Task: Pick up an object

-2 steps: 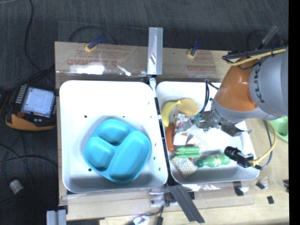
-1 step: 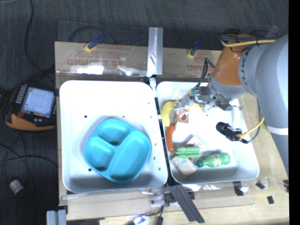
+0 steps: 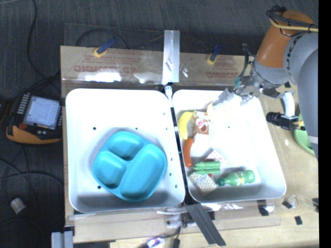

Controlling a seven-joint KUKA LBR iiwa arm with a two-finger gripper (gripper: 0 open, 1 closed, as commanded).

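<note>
The right bin [image 3: 258,138] holds a cluster along its left and front sides. There is a yellow banana [image 3: 183,124], a small red-and-white carton [image 3: 202,124], an orange carrot-like piece [image 3: 187,152] and a white packet [image 3: 215,155]. Nearer the front lie a green stick-shaped item [image 3: 207,166], a patterned packet [image 3: 202,183] and a green bottle [image 3: 237,178] on its side. My gripper [image 3: 231,95] hangs over the bin's far right corner, apart from all of these. Nothing shows in its grasp.
A blue three-compartment tray [image 3: 129,164] fills much of the left bin [image 3: 83,112]. The grey arm with its orange band [image 3: 276,45] comes in from the upper right. A metal divider post [image 3: 171,56] stands behind the bins. The right bin's right half is bare white floor.
</note>
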